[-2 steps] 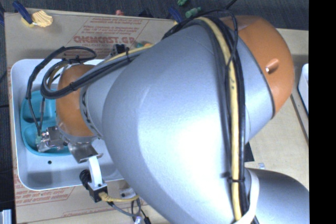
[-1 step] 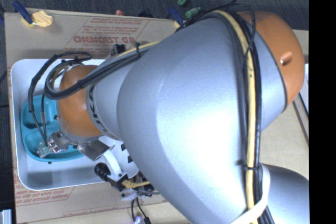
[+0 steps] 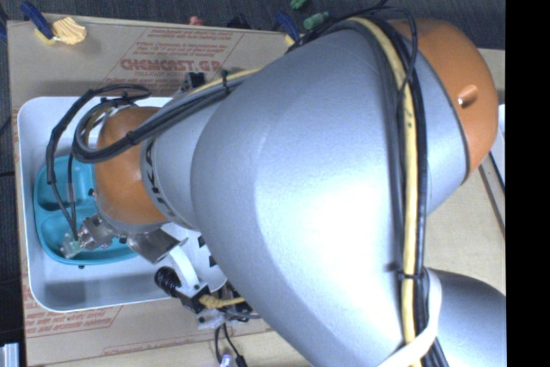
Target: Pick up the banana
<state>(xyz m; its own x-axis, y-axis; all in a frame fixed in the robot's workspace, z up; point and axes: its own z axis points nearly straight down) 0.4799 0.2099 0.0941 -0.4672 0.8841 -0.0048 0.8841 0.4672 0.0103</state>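
Camera view: the grey arm (image 3: 344,185) comes in from the right and takes up most of our picture, its big shell lying across the middle. A yellow hose and black cables (image 3: 406,142) run along its back. We follow it left to the orange band (image 3: 125,176) above the wrist, where more black cables loop up and round. That wrist hangs over the left bin (image 3: 26,185), whose white wall shows along the left and bottom edges.

Inside the bin we see a teal blue object (image 3: 47,193) against the left side, partly covered by the wrist. The gripper (image 3: 79,243) points down onto the lower part of that teal object. It is tucked under the wrist, so we cannot tell whether it is spread or pressed together, or whether it has anything. Where the banana lies we cannot tell either.

The bin sits on a brown cardboard sheet (image 3: 172,47) with red print, and the pale tabletop (image 3: 468,236) shows at the right. At the sheet's top left corner is a small yellow thing (image 3: 70,32) with a blue clip beside it. Green bits (image 3: 301,3) lie on the dark floor above.
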